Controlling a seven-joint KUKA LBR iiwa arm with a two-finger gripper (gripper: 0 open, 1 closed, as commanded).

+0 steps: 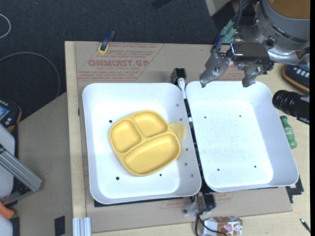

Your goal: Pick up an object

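Left bin (pixel 93 132): centre-left of the frame; holds the plate.
Plate (pixel 143 142): yellow, three compartments, flat on the left bin's floor, slightly right of its middle.
Scrap (pixel 178 130): pale yellow piece, possibly a tab, touching the plate's right edge.
Right bin (pixel 236 141): beside the left bin, rims touching.
Gripper (pixel 227 79): upper right of the frame, over the right bin's far rim; fingers spread wide apart, nothing between them.
Arm (pixel 285 9): top right corner.
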